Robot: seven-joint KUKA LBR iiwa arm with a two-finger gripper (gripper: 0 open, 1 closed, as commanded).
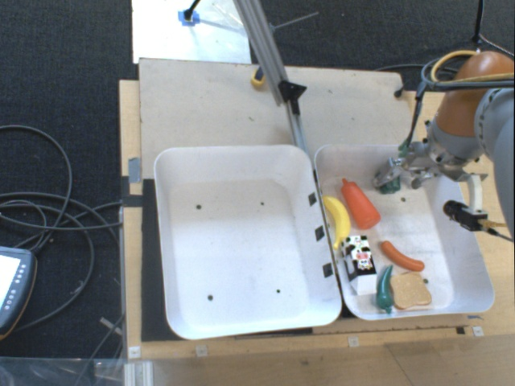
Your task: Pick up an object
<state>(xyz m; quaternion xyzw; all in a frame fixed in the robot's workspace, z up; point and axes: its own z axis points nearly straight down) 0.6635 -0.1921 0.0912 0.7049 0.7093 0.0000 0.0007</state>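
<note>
Your arm (475,111) reaches in from the right, its orange band showing above the grey wrist, and the claw (392,179) hangs over the upper part of the right-hand bin (471,256), near that bin's back wall. Whether the claw is open or closed you cannot tell from this slant: the tips blur into a dark, greenish mass, and nothing can be made out held between them.

The things you might pick all lie below and to the left of the claw, on the same bin's floor. Nearest is an orange carrot-shaped piece (360,203), just down and left of the claw and apart from it. Beside that, further left against the bin's inner wall, lies a yellow banana (338,219). Below the banana sits a small black-and-white block (360,257). An orange-red sausage (401,257) lies down from the claw, angled across the floor. Farthest from the claw, at the bin's front edge, a green pepper (385,289) lies touching a slice of toast (412,293).

Well to the claw's left, the left-hand bin (233,240) stands beside the first, the two walls meeting. A grey pole (265,43) slants down from the top of the scene to that junction. Black cables (56,207) trail over the dark floor far off to the left.
</note>
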